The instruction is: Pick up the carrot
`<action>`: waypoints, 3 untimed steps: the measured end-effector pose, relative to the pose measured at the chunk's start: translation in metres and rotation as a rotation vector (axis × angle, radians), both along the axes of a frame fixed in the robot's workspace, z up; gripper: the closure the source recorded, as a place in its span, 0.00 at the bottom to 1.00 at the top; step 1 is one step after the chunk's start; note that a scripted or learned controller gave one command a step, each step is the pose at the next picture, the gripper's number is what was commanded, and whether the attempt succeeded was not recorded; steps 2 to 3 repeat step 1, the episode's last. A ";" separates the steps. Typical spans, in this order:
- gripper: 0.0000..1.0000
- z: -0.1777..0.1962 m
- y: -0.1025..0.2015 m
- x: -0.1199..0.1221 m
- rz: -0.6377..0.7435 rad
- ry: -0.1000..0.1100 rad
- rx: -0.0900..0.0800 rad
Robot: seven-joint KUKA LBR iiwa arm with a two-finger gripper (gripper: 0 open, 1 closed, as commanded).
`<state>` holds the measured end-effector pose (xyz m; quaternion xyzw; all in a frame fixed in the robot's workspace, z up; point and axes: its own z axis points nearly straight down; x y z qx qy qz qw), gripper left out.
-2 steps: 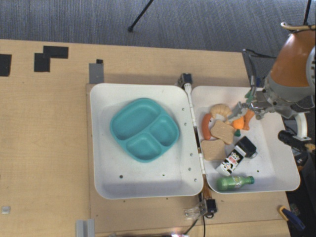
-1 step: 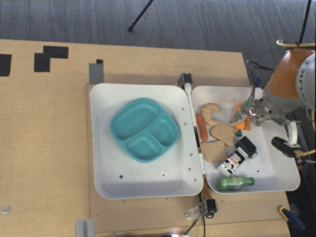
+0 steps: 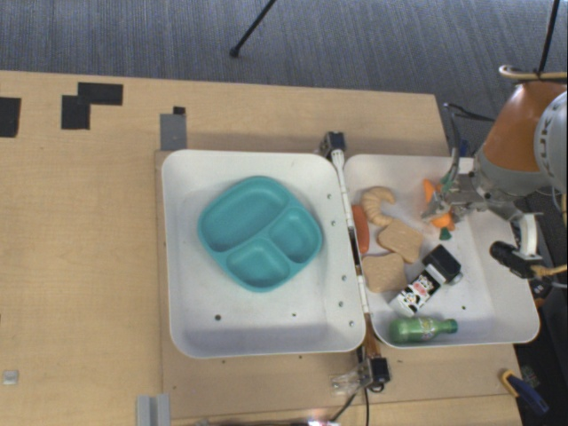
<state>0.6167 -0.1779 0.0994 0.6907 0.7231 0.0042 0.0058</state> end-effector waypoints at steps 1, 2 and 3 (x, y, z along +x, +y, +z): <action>1.00 0.128 0.064 -0.021 -0.137 -0.002 0.003; 1.00 0.128 0.064 -0.021 -0.137 -0.002 0.003; 1.00 0.128 0.064 -0.021 -0.137 -0.002 0.003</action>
